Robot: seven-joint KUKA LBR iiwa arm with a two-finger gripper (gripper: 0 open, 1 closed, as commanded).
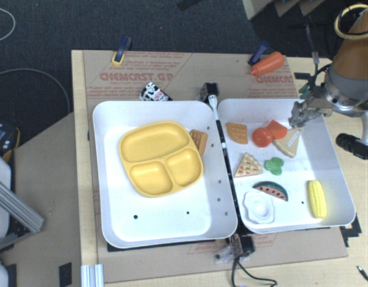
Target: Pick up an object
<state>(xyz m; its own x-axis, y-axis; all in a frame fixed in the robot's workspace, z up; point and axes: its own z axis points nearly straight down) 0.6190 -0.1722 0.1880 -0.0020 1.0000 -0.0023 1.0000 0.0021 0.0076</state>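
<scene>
The gripper (299,117) is positioned just above the cheese wedge (287,143) in the right bin (336,178); its opening cannot be determined.

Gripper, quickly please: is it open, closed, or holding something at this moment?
Gripper: cannot be told; it is above the far right of the right bin, near the cheese wedge, with nothing visibly between it.
</scene>
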